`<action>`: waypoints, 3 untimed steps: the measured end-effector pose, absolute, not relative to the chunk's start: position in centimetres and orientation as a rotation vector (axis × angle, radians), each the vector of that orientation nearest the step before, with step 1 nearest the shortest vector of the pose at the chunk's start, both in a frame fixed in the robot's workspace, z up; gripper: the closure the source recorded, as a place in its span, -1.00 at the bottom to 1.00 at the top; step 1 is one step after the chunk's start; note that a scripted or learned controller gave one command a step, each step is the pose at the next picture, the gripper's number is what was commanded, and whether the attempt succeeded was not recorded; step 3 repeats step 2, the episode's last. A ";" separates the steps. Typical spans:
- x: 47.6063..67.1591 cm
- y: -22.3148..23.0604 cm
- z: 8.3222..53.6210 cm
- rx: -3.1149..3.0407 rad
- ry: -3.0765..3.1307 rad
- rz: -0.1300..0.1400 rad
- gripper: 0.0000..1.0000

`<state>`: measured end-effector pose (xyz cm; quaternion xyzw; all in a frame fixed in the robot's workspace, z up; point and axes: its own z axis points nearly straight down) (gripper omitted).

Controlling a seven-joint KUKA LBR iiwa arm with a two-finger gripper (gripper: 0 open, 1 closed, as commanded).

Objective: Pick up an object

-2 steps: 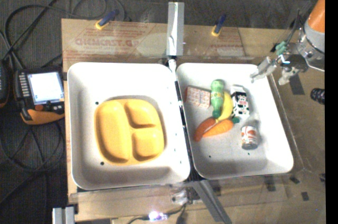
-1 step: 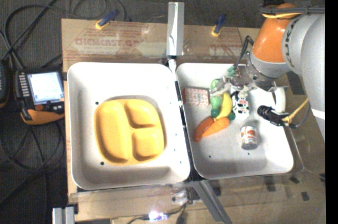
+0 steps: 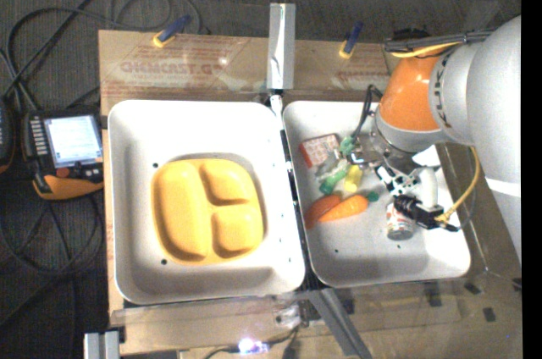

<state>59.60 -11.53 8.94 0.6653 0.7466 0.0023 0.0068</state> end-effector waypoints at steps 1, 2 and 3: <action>59.8 -11.6 10.2 2.082 2.332 0.015 1.00; 66.8 -7.8 20.4 2.219 2.221 -0.007 1.00; 66.8 -7.8 20.4 2.219 2.221 -0.007 1.00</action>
